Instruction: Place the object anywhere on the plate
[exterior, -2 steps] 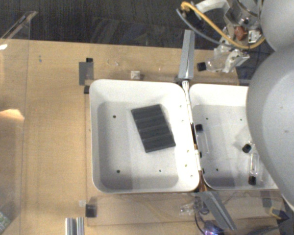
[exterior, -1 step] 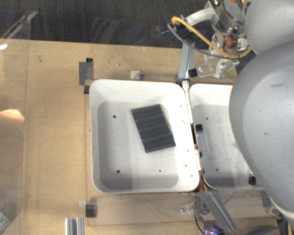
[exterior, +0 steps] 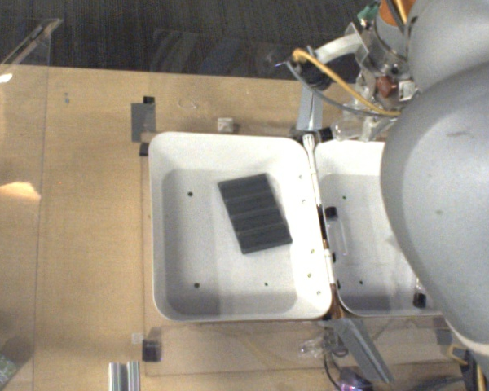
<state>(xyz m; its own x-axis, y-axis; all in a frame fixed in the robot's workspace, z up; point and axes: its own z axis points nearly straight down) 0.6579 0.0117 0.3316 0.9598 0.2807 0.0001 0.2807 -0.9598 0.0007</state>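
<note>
A dark grey ribbed rectangular plate [exterior: 254,213] lies tilted in the middle of the left white bin [exterior: 167,218]. The arm's big grey body [exterior: 448,202] fills the right side and covers most of the right white bin [exterior: 354,243]. The orange band and the wrist hardware with its cables [exterior: 375,63] sit at the top right. The arm hides whatever lies in the covered part of the right bin.
A metal divider post [exterior: 310,120] stands between the two bins at the back. Small black brackets [exterior: 145,120] sit at the left bin's corners on the wooden bench. A clear panel edge runs along the far left.
</note>
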